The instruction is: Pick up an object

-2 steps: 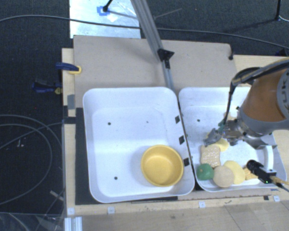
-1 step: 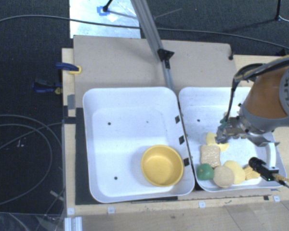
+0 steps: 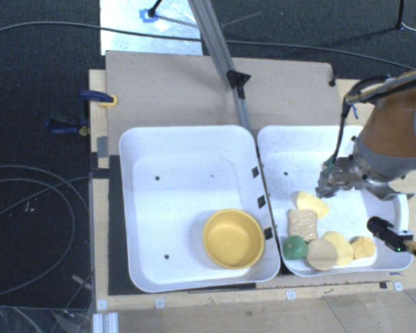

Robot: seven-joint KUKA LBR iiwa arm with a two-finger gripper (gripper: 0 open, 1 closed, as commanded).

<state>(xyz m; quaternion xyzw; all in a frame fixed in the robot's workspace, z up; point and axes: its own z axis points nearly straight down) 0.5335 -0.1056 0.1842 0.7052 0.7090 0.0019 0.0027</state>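
Observation:
The right bin (image 3: 291,161) holds several small food pieces near its front: a pale yellow wedge (image 3: 311,203), a speckled cracker-like square (image 3: 302,223), a green lump (image 3: 295,247), a tan round disc (image 3: 322,254), a yellow piece (image 3: 340,244) and a ridged yellow piece (image 3: 362,247). My gripper (image 3: 328,184) hangs over the right bin, just up and right of the pale yellow wedge. Its tips look close to the bin floor. A yellow bowl (image 3: 233,238) sits in the left bin (image 3: 166,179) near its front right corner.
The grey and orange arm (image 3: 395,137) covers the right bin's right side. A slanted grey pole (image 3: 215,44) crosses the bench toward the divide between the bins. Blue clamps (image 3: 76,123) grip the bench's left edge. Cables lie on the dark floor.

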